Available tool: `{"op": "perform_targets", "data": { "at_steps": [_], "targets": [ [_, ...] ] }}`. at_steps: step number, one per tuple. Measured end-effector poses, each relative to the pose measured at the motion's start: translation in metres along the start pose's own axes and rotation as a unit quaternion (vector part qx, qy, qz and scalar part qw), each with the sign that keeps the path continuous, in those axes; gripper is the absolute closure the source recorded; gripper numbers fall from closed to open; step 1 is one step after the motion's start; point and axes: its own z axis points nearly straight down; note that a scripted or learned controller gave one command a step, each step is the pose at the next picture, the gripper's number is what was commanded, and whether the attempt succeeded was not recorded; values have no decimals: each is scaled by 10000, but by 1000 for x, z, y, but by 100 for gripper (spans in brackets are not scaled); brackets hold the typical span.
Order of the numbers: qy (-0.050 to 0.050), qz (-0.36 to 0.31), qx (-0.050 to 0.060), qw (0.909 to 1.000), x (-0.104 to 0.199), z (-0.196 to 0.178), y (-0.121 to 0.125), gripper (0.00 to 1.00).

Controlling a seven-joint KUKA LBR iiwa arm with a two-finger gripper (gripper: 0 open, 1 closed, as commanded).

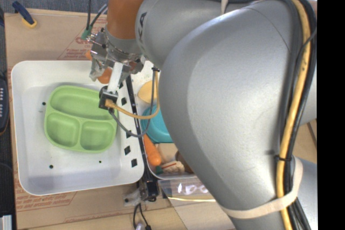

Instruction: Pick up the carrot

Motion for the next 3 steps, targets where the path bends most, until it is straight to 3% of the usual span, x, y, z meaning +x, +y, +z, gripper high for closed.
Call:
{"op": "perform_targets", "data": {
  "at_steps": [1,2,3],
  "targets": [
    [64,778,-54,9969,-8,-91,-29,100],
    [22,1468,-24,9892,73,-65,-5,100],
    [11,-596,-52,9982,-20,-109,8,100]
  ]
}}
